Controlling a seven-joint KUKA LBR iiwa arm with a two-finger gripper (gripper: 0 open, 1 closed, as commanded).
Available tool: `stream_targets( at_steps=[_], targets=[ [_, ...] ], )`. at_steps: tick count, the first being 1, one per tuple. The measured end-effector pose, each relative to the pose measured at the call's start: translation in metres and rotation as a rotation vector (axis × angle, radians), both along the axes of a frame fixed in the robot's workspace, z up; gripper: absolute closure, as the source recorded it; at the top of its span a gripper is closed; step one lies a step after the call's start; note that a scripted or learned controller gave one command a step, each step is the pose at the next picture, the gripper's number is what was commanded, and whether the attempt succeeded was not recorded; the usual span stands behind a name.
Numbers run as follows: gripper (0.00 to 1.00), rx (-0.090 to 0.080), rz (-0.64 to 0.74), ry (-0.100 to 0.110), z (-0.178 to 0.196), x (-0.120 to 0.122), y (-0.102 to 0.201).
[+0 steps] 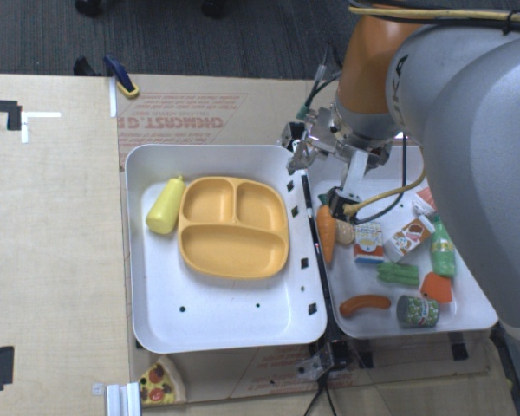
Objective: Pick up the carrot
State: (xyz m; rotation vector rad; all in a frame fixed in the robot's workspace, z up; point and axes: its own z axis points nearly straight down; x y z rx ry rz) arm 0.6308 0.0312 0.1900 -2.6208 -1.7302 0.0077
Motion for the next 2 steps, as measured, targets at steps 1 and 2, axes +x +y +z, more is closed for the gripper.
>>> stream_targets(
  at_steps=[1,2],
  targets=[
    [0.00,0.000,0.056,0.000,0.001,-0.072,0.007],
    [0.00,0.000,0.125,-0.004,0.002,-0.078,-0.094]
  ],
)
